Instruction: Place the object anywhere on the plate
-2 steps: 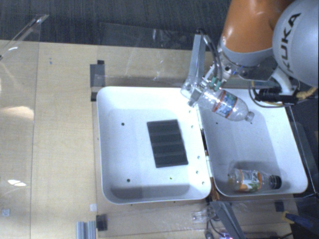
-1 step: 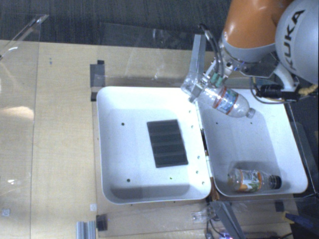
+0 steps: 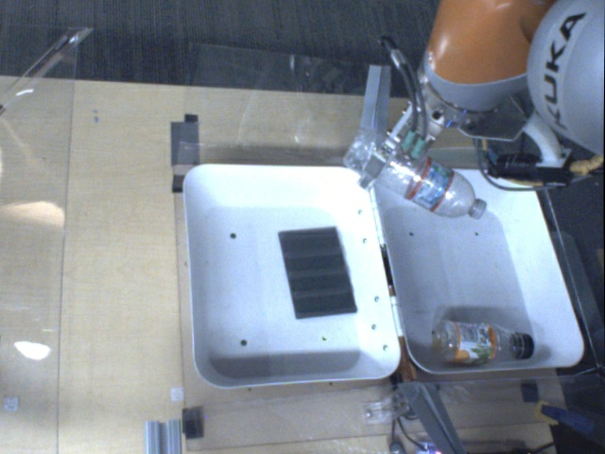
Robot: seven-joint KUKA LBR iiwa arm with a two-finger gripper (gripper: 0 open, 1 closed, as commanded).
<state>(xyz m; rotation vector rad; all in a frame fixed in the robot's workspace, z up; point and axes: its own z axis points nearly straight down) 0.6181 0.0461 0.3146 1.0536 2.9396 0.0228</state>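
Observation:
A black ribbed rectangular plate [image 3: 318, 272] lies flat in the middle of the left white bin [image 3: 213, 253]. My gripper [image 3: 388, 162] hangs over the back left corner of the right bin [image 3: 558, 282], close to the divide between the bins. It is shut on the base end of a clear plastic bottle [image 3: 433, 188] with a blue-and-red label. The bottle tilts down to the right, cap end lowest, above the bin floor. The plate is to the lower left of the gripper.
A second bottle [image 3: 477, 341], with an orange-green label and dark cap, lies on its side in the right bin's front corner. The raised rims where the bins meet [image 3: 386, 272] run between gripper and plate. The arm's orange band [image 3: 482, 22] looms at the top right.

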